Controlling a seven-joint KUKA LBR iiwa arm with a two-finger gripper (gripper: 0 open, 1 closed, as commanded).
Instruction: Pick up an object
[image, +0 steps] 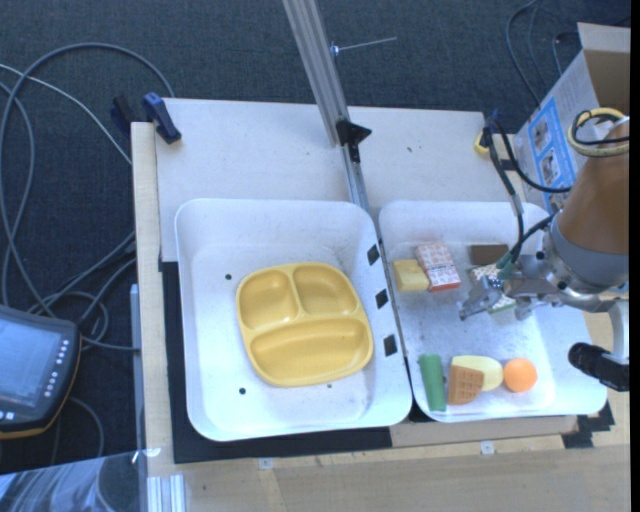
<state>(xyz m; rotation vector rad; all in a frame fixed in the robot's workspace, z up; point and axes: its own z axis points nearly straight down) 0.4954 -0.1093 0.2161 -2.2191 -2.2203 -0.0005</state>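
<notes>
Here, two shallow white bins are seen side by side on the bench. In the left bin (200, 300) a yellow plastic plate with three compartments (303, 323) is laid flat near the middle. In the right bin (590, 400) several small items are scattered: a pale yellow block (408, 275) and a red-and-white patterned box (438, 265) are set touching each other near the far-left part, and a brown flat piece (487, 254) is seen just beyond them. Along the near wall a green cylinder (431, 381), a waffle-patterned orange wedge (465, 384), a pale yellow rounded piece (484, 371) and an orange ball (519, 375) are lined up close together. The grey arm with its orange band (598, 190) is extended in from the right, and its two-finger gripper (487, 300) is positioned low over the middle of the right bin. Nothing is seen between its fingers; whether they are spread or pressed together cannot be told.
</notes>
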